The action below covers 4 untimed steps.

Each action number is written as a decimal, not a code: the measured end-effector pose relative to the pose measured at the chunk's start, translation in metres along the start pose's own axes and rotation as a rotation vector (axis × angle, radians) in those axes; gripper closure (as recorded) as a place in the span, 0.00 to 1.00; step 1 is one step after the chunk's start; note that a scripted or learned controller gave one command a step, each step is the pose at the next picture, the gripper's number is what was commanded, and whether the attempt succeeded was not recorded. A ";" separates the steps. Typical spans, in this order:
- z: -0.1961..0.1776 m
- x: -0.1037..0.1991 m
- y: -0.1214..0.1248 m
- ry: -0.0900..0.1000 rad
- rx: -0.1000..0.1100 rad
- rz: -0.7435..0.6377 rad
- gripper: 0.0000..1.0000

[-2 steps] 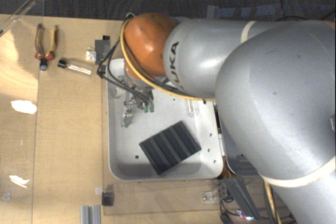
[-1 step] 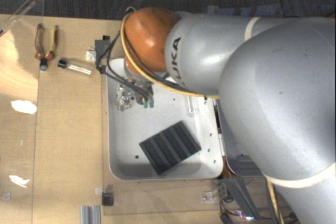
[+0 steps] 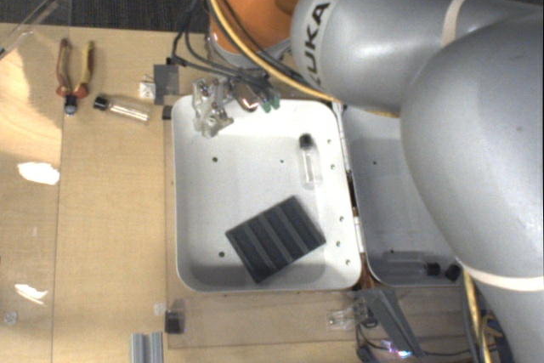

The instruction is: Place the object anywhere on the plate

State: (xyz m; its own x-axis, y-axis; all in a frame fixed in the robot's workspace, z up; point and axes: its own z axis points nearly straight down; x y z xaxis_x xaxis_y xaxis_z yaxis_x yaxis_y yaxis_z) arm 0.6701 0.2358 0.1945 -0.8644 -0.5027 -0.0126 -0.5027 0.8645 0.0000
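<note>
Wooden bench [image 3: 102, 208] bore two shallow white bins [image 3: 191, 208], one holding one dark ribbed rectangular plate [image 3: 275, 239] and one clear tube [image 3: 309, 159]; gripper [image 3: 211, 110] hovered, its grasp unclear.

Pliers [image 3: 73, 74] with red and orange handles, on the wooden bench [image 3: 110, 217]. Clear vial [image 3: 121, 107], black-capped, just beside them. Small black block [image 3: 174, 321] near the bench's front edge.

end effector [image 3: 211, 110] over left bin's [image 3: 191, 208] far corner — ridged dark plate [image 3: 274, 239] near front
</note>
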 end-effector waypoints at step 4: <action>0.032 0.067 -0.005 0.000 -0.002 -0.841 1.00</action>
State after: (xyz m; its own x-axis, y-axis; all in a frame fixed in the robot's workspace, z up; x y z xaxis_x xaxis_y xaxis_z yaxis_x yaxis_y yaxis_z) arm 0.6149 0.1974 0.1620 -0.2021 -0.9793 -0.0092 -0.9793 0.2022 -0.0076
